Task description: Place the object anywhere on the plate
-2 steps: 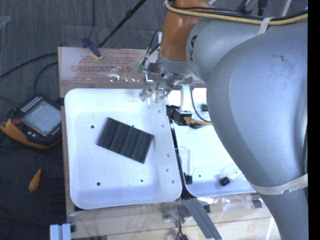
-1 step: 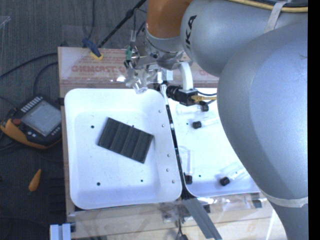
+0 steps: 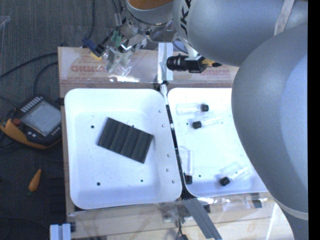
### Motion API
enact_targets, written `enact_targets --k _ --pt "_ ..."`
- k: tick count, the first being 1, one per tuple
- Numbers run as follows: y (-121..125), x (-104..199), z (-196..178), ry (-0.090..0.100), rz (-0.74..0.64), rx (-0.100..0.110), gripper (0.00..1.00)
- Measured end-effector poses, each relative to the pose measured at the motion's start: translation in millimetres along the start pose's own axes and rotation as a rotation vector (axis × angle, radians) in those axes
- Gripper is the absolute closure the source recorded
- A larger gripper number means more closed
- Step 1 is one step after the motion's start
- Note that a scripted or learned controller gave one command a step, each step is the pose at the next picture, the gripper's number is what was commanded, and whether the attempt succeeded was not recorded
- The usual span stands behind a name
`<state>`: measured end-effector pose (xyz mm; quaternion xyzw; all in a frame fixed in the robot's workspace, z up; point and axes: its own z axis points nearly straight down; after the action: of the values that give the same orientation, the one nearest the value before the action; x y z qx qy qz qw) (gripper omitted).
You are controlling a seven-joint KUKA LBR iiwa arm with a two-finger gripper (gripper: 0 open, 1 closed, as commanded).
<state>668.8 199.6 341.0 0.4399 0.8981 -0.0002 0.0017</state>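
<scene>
A dark grey ridged plate [image 3: 125,140] lies flat and slightly turned in the middle of the left white bin [image 3: 80,184]. Several clear vials with black caps lie in the right bin [image 3: 210,184]: one near the back [image 3: 192,107], one just below it [image 3: 206,122], one at the front [image 3: 234,174] and one along the left wall [image 3: 186,165]. My gripper [image 3: 118,60] hangs beyond the back edge of the left bin, over the cardboard, well away from the plate and the vials. What it carries is not discernible.
The grey arm covers the upper right and hides part of the right bin. A black fitting [image 3: 187,63] sits behind the divider between the bins. A control pendant [image 3: 35,121] and an orange object [image 3: 34,180] lie on the floor at left.
</scene>
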Motion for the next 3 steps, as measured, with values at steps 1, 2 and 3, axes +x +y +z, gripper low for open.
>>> enact_targets --k 1,2,3 --pt "3 22 -93 0.0 -0.147 0.0 1.0" --pt "-87 101 -93 0.002 -0.33 0.001 1.0" --pt "-45 76 -93 0.0 -0.794 -0.002 1.0"
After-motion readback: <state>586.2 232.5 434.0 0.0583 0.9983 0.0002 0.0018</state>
